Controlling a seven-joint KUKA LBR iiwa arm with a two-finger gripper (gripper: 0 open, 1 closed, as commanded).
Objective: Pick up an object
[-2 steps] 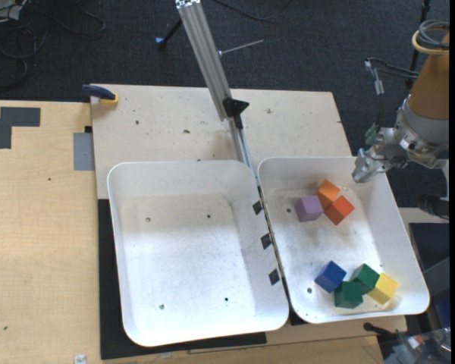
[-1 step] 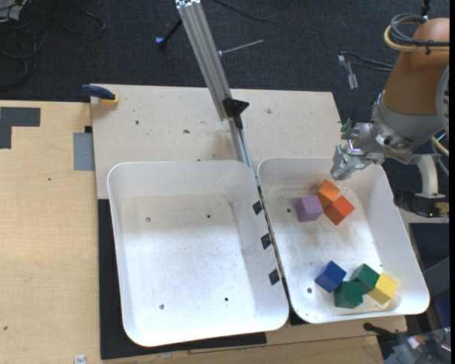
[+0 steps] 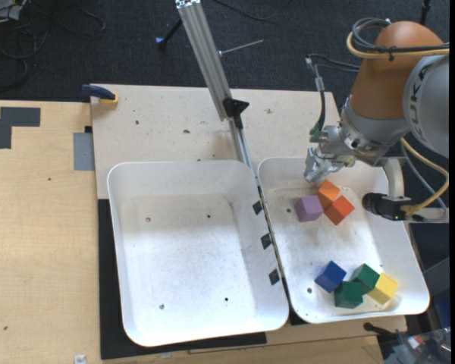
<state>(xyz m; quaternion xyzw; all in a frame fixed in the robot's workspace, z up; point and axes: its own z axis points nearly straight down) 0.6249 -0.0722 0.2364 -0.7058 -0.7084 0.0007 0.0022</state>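
Observation:
My gripper [image 3: 318, 170] hangs over the far part of the right bin [image 3: 418, 300], right above and touching or nearly touching an orange block [image 3: 328, 191]. A red-orange block [image 3: 340, 210] lies against that block's near side, and a purple block [image 3: 309, 208] sits just left of them. At the bin's near end a blue block [image 3: 331, 276], a green block [image 3: 367, 276], a dark green block [image 3: 349, 294] and a yellow block [image 3: 385, 288] are clustered together. Nothing can be seen held in the gripper.
The left bin [image 3: 112, 179] stands beside the right one, with small black clips [image 3: 266, 240] along the shared rim. A slanted aluminium bar [image 3: 211, 63] rises from between the bins at the back. A blue and yellow clamp [image 3: 99, 93] lies at the bench's far left corner.

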